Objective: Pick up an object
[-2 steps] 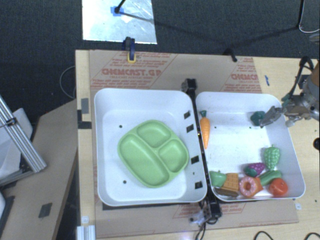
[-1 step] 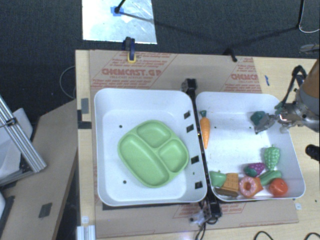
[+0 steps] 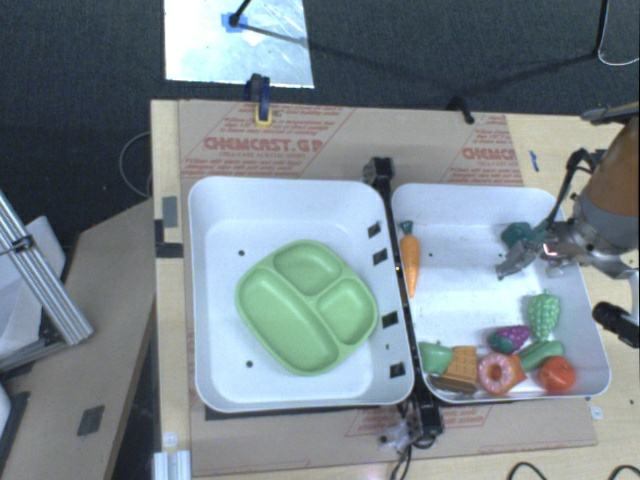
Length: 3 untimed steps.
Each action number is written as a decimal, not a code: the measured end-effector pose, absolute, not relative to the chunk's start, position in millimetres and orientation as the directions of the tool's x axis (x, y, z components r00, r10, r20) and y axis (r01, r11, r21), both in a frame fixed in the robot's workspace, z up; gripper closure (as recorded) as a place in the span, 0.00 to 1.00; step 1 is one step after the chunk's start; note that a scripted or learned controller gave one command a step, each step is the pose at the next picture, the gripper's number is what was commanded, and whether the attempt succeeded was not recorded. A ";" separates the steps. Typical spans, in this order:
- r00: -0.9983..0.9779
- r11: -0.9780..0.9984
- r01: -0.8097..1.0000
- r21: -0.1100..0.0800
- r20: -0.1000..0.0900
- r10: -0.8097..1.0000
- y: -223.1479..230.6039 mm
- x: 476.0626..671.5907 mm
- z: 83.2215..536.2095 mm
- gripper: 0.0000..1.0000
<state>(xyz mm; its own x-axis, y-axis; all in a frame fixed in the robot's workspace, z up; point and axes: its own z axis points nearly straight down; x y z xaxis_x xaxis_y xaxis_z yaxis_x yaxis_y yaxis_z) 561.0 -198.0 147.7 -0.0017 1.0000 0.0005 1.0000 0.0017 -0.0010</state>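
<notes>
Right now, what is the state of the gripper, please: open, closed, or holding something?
Two-finger gripper: over the right white bin; whether it is open, closed or holding anything cannot be told.

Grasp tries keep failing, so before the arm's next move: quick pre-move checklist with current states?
1. Two-finger gripper located over the right white bin, near its far right side: ok.
2. Finger state readable: cannot tell, the tips are too small and blurred.
3. Something already held: cannot tell; a small teal object sits right by the gripper, contact unclear.
4. Candidate targets present: ok. Orange toy carrot lies alone against the divider; pink donut, red tomato and green textured toy cluster at the near right corner.
5. Room around the cluster for the gripper: not ok, the pieces touch each other.
6. Green divided plate in the left white bin, away from the arm: ok.
</notes>
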 end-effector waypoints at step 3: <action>-0.001 0.001 1.000 0.003 -0.001 1.000 -200.3 553.7 95.5 1.00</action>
<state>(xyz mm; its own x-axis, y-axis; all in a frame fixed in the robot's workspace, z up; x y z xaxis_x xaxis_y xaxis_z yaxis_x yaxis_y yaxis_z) 553.7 -200.3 95.5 -0.0013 1.0000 -0.0008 1.0000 0.0013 0.0035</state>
